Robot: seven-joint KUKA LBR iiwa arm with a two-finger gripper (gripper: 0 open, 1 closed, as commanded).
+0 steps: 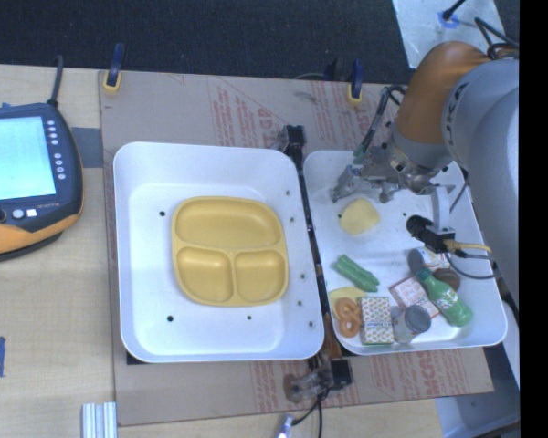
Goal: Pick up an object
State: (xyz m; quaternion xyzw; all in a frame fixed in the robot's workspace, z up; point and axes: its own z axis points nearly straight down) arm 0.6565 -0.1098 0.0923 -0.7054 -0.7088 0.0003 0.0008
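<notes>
a handheld screen [23, 176] with an orange underside is seen lying at the far left of the frame on the wooden bench [36, 336]. to its right, the left bin [142, 331] is being occupied by a yellow divided tray [228, 249], which is resting flat near the bin's middle. further right, the right bin [493, 331] is being crowded along its lower edge: a green strip [356, 273] is lying at a slant, a pretzel [348, 316] is sitting on a yellow disc just below it, a patterned packet [376, 320] is lying beside that, and a green bottle [446, 300] is lying at the lower right. a pale yellow lump [359, 216] is resting in the upper part of this bin, apart from the rest. the gripper [370, 179] is being held just above that lump in the picture, at the bin's upper edge, with its two fingers spread apart and nothing seen between them. the grey arm [484, 126] with its orange band is reaching in from the upper right.
</notes>
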